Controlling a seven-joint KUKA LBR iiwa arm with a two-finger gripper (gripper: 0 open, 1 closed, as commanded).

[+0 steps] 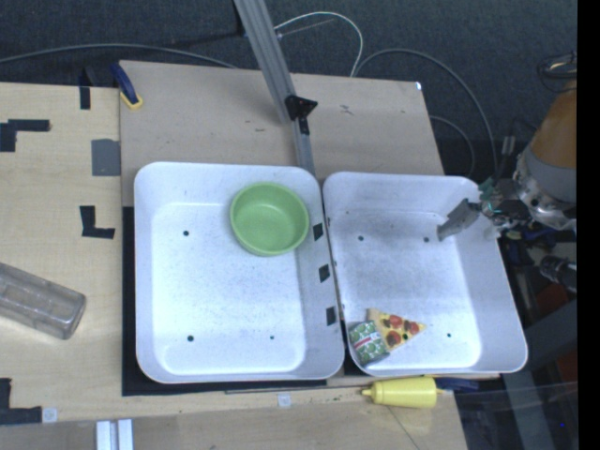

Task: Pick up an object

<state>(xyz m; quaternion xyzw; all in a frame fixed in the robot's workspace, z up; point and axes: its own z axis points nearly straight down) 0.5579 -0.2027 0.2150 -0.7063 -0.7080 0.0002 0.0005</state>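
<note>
Green bowl (270,217): smooth matt plastic. Two white bins (169,279): plastic, faint sheen, grey scuffing. Counter (56,204): pale matt wood grain. Clear tube (37,300): glossy transparent plastic. Yellow bottle (405,393): smooth plastic. Pizza slice (398,328): printed, matt. Grey pole (267,45): brushed metal.

Bench (216,129): pale wood board, scuffed, on a light tabletop with black tape marks at left.
Left bin (159,279): shallow, white, speckled; rests on the bench, touching its neighbour along the inner edge.
Right bin (487,336): shallow, white, same make; sits at the bench's right side.
Yellow bottle (405,393): lying flat on the bench, just beside the right bin's near rim.
Clear plastic cylinder (36,300): lying on its side, far left, well apart from the bins.
Blue-and-yellow clamp (127,86): at the board's far left corner.
</note>
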